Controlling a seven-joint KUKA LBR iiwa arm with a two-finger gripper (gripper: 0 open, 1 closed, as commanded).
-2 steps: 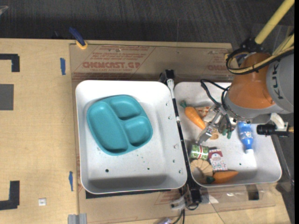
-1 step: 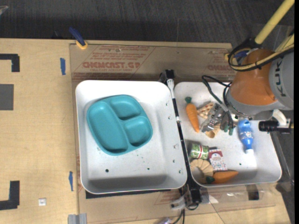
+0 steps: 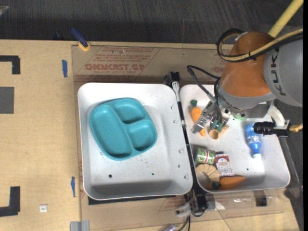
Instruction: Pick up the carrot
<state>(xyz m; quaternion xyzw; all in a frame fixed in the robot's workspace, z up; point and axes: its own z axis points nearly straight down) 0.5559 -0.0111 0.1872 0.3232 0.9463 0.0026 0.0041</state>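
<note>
The gripper hangs low over the rear part of the right bin, its metal fingers pointing down and toward the bins' shared divider; whether they are spread or closed cannot be told from this slanted view, and nothing is seen held between them. Just beside the fingers, on the divider side, lies a small carrot, orange with a green top, near but apparently not touched. The step in hand is judged to be the approach: the next move calls for centring the fingers over that carrot, descending, and closing across its narrow body. A tan cylinder lies just below the gripper and could be caught by mistake. The arm enters from the right, its orange band and grey wrist leaning over the bin's rear wall. Farther out lie a blue bottle, a green can, a red-and-white packet and a second carrot-like orange piece near the front wall. The left bin holds a teal divided plate.
</note>
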